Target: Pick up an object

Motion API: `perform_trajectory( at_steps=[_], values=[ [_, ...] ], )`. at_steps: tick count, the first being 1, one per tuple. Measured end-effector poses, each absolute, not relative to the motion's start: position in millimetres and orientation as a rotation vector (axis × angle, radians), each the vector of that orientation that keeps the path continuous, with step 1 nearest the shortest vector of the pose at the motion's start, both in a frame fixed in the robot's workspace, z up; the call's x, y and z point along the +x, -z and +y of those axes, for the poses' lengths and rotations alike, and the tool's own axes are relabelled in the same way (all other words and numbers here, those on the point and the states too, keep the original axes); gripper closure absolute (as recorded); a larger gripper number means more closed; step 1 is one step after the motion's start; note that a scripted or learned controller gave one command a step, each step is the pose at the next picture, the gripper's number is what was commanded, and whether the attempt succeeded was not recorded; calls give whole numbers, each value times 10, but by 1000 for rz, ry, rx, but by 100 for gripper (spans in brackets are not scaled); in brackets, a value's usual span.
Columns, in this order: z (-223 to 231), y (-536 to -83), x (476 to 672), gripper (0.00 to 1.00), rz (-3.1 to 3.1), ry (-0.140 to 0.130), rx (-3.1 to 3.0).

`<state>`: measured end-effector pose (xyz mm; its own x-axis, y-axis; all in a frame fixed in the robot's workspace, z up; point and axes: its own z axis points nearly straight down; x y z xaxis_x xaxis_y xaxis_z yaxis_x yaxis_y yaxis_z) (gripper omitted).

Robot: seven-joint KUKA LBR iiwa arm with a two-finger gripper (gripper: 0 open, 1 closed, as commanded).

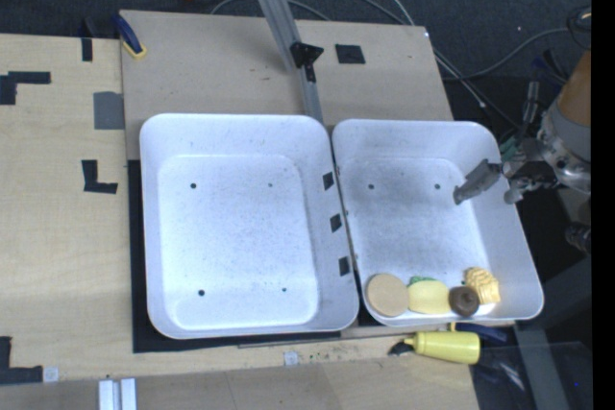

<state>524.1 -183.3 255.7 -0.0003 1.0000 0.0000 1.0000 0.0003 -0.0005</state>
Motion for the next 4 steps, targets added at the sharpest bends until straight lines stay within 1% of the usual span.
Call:
perform_trajectory(
  at_steps=[1,2,3,4],
  values=[
    [-2128,-2246,6095,0,-2221,-3,-2219],
    [-2155,-975,6458,0,-2216,-8,-2214],
    [-2165,-1037,6484,0,-2222,-1,-2220],
    [-2165,-1036,6484,0,-2222,-1,-2220]
  ],
)
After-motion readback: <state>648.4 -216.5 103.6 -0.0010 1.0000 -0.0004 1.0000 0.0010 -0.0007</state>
